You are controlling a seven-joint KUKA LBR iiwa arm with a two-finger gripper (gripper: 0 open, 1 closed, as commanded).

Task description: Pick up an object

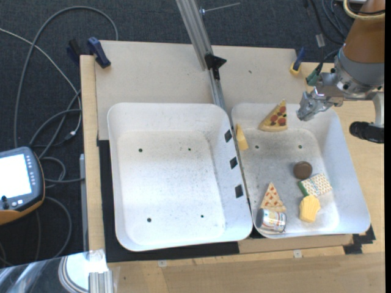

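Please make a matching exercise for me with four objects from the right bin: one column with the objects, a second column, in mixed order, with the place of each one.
Objects:
1. pizza slice with the gripper beside it
2. brown ball
3. silver can
4. yellow piece

Places in the right bin:
A. lying at the near edge, beside the divider
B. against the wall next to the left bin
C. far end of the bin
D. around the middle, towards the right

Pairs: 1-C, 2-D, 3-A, 4-B
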